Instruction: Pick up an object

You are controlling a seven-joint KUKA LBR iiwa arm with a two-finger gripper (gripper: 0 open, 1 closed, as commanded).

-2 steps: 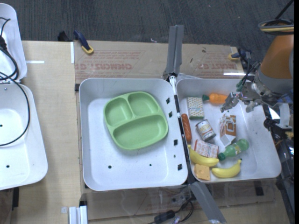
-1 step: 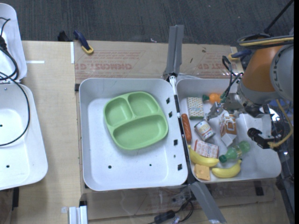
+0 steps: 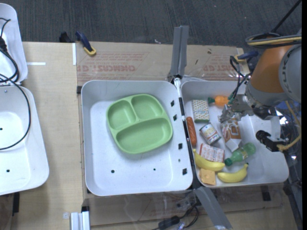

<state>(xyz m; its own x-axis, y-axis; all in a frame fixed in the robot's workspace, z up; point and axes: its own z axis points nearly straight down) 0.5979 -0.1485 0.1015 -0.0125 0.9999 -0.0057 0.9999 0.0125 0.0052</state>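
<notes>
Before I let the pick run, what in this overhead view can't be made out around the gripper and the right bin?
- Gripper: its finger state is too small and cluttered to read in the camera view.
- Brown packet under it: contact cannot be told.
- Orange item: partly behind the wrist.
- Can label: too small to read.
- Green bottle: its far end blurs into the bin floor.

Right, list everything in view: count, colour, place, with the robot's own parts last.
Bins: two, white, side by side on the bench.
Divided plate: one, green, left bin.
Bananas: two, yellow, right bin, near front edge.
Hot dog: one, red-orange, right bin, left side.
Can: one, silver with label, right bin centre.
Bottle: one, green, beside the bananas.
Clamp: one, blue and yellow, bench behind the left bin.
Arm: one, grey with orange band, over the right bin.
Pincer: one, dark, low over the packets.
</notes>
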